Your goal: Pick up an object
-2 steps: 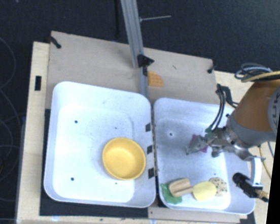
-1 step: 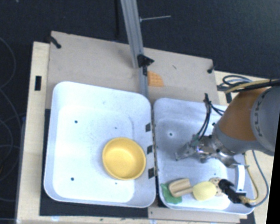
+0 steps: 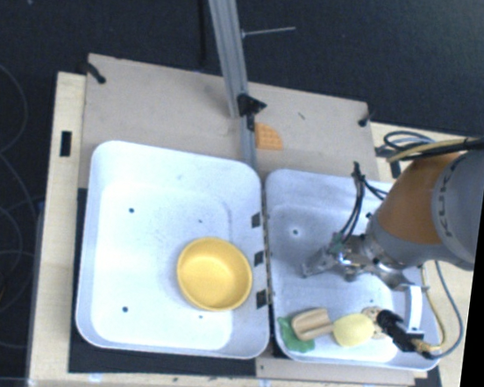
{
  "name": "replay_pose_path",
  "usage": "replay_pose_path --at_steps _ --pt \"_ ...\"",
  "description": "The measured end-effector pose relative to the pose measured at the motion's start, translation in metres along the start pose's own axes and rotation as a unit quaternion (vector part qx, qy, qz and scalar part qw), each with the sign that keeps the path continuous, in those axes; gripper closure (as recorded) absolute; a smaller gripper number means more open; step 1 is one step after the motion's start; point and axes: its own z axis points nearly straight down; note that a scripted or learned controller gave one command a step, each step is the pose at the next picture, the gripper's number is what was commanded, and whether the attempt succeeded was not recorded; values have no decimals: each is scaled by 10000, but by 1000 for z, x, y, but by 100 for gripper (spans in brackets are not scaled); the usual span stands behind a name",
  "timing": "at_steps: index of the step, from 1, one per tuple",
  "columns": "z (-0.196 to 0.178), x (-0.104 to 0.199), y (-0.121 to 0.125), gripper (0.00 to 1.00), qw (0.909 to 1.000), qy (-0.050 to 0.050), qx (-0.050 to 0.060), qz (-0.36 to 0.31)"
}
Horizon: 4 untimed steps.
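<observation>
The nearest candidates lie in the right bin point(image 3: 313, 189), against its 6 o'clock wall: a tan block point(image 3: 312, 321), with a small green piece point(image 3: 287, 330) touching its 9 o'clock end, and a yellow round thing point(image 3: 350, 330) just beside the block at its 3 o'clock end. The other option is a yellow bowl point(image 3: 214, 273), which sits alone in the left bin point(image 3: 137, 183) toward 5 o'clock, well apart from the arm point(image 3: 416, 211).

The jaws hang over bare bin floor near the middle of the right bin, with the block roughly at their 6 o'clock and the round thing at 5 o'clock. I cannot tell how far open they are, or whether they touch the floor. Nothing shows between them, so I judge that no object is held yet.

To do this step well, I would shift toward 6 o'clock and centre over one thing only. The block looks the safer choice, gripped across its narrow width. The round thing may roll away, and both crowd the bin wall, so a descent too close to that rim risks striking it. The table point(image 3: 173, 108) beyond the bins plays no part here.
</observation>
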Motion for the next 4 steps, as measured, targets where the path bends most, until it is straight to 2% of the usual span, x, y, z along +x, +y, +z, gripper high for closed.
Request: replay_pose_path --at_steps 1,2,4 --pt "-11 -1 1 100 10000 6 -19 25" --pt "-59 -5 -5 100 10000 -6 -36 11" --pt "-148 -10 -2 100 10000 -8 -40 -33"
